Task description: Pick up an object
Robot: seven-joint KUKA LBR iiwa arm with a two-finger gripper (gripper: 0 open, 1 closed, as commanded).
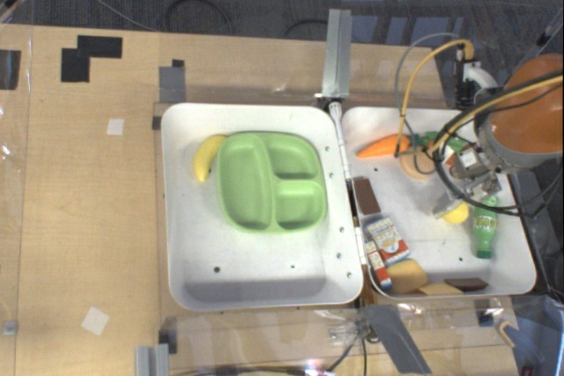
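My gripper [460, 189] hangs low over the right side of the right bin [414, 121], below the arm's orange band [529, 114]. A small yellow lemon-like piece [456, 213] lies directly under its tip, partly hidden by it. A green bottle [484, 232] stands just to its right. An orange carrot [381, 146] and a tan round piece [414, 163] lie to the gripper's left. Whether anything is gripped is not visible.
The right bin also holds a dark brown bar [364, 195], a small printed carton [386, 241], a tan bread-like piece [407, 276] and a dark bar [465, 284]. In the left bin [189, 264] lie a green divided plate [269, 180] and a banana [206, 158]. Yellow and black cables [423, 66] loop above the gripper.
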